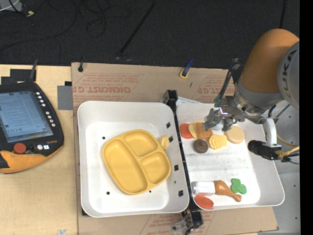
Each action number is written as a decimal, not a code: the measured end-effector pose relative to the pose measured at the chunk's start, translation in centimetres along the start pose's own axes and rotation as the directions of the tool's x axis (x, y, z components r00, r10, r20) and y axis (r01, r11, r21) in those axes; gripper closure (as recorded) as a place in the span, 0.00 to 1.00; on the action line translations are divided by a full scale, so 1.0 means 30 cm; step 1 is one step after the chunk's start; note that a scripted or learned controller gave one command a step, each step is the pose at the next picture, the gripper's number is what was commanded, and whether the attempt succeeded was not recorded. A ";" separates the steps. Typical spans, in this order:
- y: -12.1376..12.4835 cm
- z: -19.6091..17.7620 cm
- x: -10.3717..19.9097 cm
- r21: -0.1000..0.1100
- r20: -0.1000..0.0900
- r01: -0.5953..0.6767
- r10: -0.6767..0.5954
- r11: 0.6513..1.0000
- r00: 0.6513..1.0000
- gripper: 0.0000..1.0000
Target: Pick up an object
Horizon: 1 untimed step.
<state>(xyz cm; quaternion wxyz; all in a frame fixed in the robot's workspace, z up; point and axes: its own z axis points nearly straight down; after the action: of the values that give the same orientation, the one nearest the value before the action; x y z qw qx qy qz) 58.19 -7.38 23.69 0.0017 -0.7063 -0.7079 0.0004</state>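
Observation:
My gripper [218, 122] hangs over the far part of the right bin [266, 180], its two fingers spread open with nothing between them. Just below it lies a cluster of toy food: a red disc [185, 130], an orange-tan piece [198, 129] by the left finger, a brown round piece [200, 146], a yellow ridged piece [218, 141] and a beige disc [235, 134]. Near the bin's front lie a drumstick [227, 189], a green piece [238, 186], a white piece [203, 186] and a red piece [204, 201].
The left bin [93, 131] holds a yellow divided plate [137, 159] with a small yellow piece [165, 141] at its right edge. A teach pendant [27, 126] rests on the bench at far left. A black divider [177, 151] runs between the bins.

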 end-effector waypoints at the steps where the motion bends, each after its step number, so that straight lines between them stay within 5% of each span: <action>1: 0.007 0.015 -0.029 0.000 0.002 -0.003 0.003 1.000 1.000 1.00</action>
<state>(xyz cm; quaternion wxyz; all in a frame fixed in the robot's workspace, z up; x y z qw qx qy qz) 58.42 -8.26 23.23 0.0012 -0.7075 -0.7067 0.0011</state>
